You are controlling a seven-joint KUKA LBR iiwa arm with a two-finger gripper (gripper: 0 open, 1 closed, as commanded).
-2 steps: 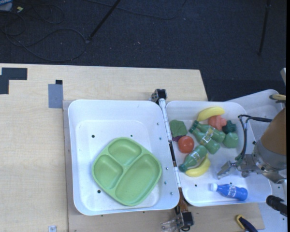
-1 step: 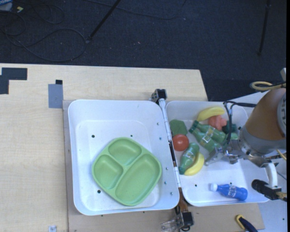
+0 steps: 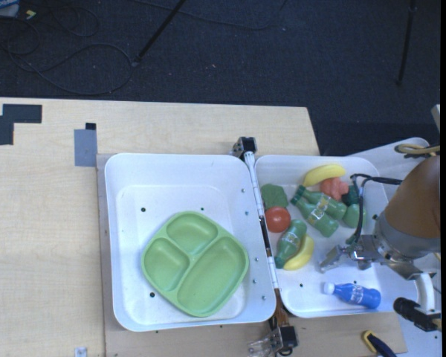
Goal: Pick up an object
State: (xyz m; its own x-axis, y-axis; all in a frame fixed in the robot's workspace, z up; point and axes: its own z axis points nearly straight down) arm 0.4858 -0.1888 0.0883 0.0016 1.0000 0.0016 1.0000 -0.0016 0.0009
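The right bin (image 3: 372, 166) holds several toys. A yellow banana (image 3: 323, 174) and an orange-red piece (image 3: 333, 187) lie at the back. Green bottles (image 3: 323, 209) lie in the middle beside a green block (image 3: 274, 196). A red tomato (image 3: 278, 218) sits near the left wall. Another green bottle (image 3: 290, 242) rests against a second yellow banana (image 3: 302, 255). A blue bottle (image 3: 354, 294) lies at the front. My gripper (image 3: 344, 261) hangs open over bare bin floor, just above the blue bottle and right of the second banana, with nothing between its fingers.
The left bin (image 3: 126, 192) holds a green divided plate (image 3: 195, 262). A clamp (image 3: 245, 146) sits at the divider's far end, and another (image 3: 276, 339) at its near end. The arm's orange band (image 3: 420, 199) looms over the right bin's right side.
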